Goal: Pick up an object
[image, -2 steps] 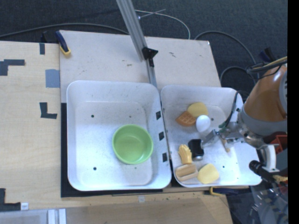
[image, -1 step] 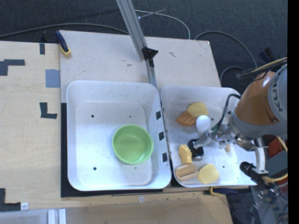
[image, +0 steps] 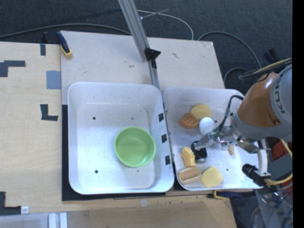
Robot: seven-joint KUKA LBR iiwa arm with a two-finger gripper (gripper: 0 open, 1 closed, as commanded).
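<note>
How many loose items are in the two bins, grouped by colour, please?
Green: 1, the bowl
Yellow: 3, one, one, one
Orange-brown: 1
White: 1, the ball
Tan: 1, the bun
Total: 7

glossy green plastic bowl [image: 135,147]

Arm [image: 266,106] is reaching in from the right, orange band above wrist, end effector [image: 199,151] pointing left and hanging low; finger state unclear.
</note>
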